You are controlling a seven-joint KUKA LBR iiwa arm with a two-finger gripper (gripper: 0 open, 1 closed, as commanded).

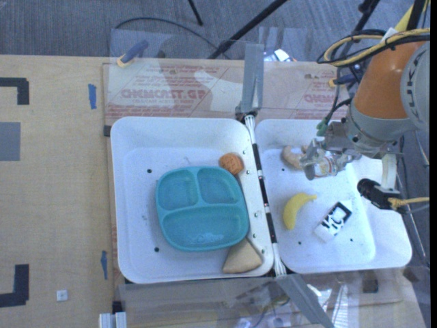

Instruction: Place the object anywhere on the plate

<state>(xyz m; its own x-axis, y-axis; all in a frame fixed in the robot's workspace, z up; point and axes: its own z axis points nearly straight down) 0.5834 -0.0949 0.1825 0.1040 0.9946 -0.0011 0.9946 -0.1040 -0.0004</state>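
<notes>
**Claw low in the right bin, plate waiting in the left**

You see the claw (321,161) at the upper middle of the right bin (389,251), just beside a pale beige lump (293,157) near that bin's upper left corner. You cannot tell from this angle whether the claw is released or clenched, nor whether it touches the lump. Below it lie a banana (295,209) and, to its right, a white box with black markings (332,221), both apart from the claw. In the left bin (130,149), the teal divided plate (202,208) sits centre frame, with an orange ball (231,162) at its upper right edge and a tan wedge (241,258) at its lower right.
</notes>
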